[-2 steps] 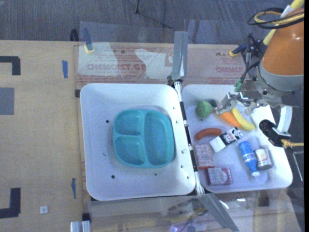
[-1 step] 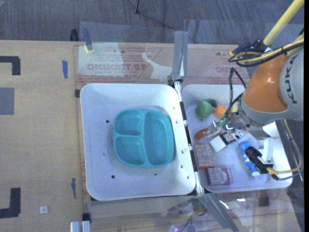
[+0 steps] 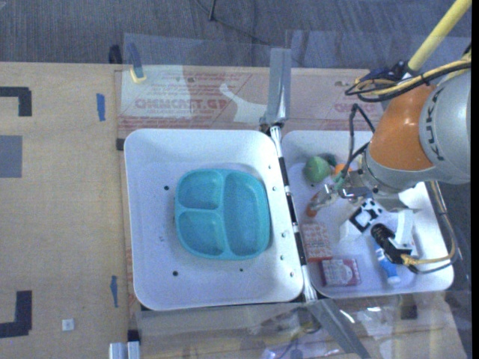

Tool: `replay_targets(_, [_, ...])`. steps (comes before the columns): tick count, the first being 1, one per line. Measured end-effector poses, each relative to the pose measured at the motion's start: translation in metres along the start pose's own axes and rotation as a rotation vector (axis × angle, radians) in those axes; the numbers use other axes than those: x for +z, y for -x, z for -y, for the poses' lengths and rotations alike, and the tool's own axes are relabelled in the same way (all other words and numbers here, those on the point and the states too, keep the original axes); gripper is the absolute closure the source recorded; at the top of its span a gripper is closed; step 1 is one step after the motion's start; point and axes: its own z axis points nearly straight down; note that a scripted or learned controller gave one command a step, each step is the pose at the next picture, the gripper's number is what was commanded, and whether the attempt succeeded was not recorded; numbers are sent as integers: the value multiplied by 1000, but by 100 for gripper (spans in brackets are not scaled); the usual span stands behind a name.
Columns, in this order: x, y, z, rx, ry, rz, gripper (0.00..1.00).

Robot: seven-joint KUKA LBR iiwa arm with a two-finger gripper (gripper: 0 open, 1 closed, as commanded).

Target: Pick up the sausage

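Reaching in from the right side of the frame, the grey arm with its orange band (image 3: 400, 137) hung over the right bin (image 3: 438, 279). Its gripper (image 3: 329, 195) was low in the upper left part of that bin. I could not tell if the gripper was open or closed, and nothing could be seen held in it.

The sausage (image 3: 311, 210) looked like a small red-brown thing lying just below and left of the gripper, near the bin's left wall. It was too small to tell if the two touched. A green lump (image 3: 318, 168) sat just above the gripper. Lower down lay a pale card (image 3: 315, 238) and, below it, a red packet (image 3: 340, 272). A blue thing (image 3: 389, 266) lay at the lower right.

The left bin (image 3: 150, 275) held a blue tray (image 3: 222, 213) with three parts, in its middle.
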Motion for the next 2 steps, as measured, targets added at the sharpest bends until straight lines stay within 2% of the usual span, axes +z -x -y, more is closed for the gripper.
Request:
replay_targets(1, [6,-6,18,-50,-15,-6,0])
replay_targets(2, [9,11,-44,-42,-18,-6,0])
